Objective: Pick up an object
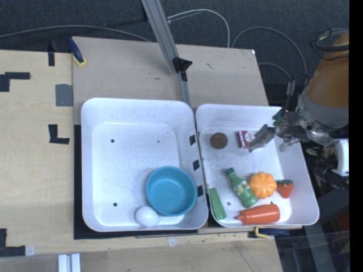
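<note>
Counter w/ two white bins: end effector [262,137] hovers by red-white packet [245,139], grip state unclear; for clean pick, center over packet, descend straight, avoid brown disc [219,140] beside packet.

Arm [329,89]: rounded grey housing with a broad orange band above the wrist. Gripper [271,139]: dark grey metal fingers on a compact grey body with small green details; white fitting beside the wrist.
</note>
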Controlling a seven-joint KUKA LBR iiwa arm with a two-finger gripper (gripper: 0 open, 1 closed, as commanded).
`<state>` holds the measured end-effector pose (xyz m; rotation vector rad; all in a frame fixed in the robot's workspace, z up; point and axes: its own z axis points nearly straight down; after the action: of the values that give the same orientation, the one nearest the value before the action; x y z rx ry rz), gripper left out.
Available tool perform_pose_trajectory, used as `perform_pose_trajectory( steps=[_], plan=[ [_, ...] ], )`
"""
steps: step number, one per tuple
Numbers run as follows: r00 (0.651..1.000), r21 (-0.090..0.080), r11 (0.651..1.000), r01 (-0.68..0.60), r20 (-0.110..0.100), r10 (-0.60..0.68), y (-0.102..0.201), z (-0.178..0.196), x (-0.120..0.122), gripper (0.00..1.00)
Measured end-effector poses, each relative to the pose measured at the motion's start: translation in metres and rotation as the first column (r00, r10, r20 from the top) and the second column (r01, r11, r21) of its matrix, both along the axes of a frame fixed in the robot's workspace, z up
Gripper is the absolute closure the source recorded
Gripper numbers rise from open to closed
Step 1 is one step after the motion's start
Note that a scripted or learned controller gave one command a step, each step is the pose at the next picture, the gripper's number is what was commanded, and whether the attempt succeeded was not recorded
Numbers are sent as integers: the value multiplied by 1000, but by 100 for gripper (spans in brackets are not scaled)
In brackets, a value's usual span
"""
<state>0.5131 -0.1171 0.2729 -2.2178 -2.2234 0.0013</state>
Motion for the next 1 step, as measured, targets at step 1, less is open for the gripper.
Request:
perform_pose_trajectory(
  steps=[1],
  plan=[
    [1000, 0, 1000, 0, 0, 0, 0, 0, 0, 0]
  ],
)
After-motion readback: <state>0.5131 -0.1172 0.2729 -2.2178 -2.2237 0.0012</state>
